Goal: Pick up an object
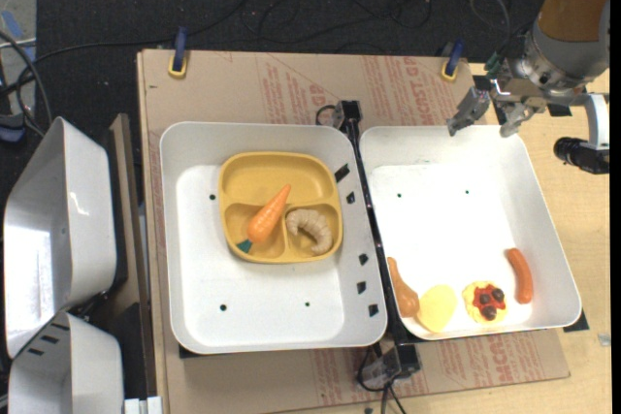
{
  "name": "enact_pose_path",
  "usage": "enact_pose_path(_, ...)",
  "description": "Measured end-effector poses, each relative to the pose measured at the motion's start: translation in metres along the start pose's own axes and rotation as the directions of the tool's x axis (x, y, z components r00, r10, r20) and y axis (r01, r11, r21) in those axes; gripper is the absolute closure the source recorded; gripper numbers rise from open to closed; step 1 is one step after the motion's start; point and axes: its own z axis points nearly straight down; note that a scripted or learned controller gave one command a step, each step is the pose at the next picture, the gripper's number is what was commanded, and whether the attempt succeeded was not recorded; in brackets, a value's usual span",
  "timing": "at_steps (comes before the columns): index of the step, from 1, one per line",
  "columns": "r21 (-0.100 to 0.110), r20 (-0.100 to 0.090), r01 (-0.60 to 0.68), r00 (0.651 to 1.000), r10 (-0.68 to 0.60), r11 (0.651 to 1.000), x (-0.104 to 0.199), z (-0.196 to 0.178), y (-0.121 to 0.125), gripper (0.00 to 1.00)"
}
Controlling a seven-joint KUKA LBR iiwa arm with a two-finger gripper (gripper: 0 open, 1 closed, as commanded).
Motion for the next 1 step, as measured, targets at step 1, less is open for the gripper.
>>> enact_pose_path(1,-0.013,0.002,0.002,1.000,-0.002,1.000,0.0004,-0.0084,0.0021,0.00)
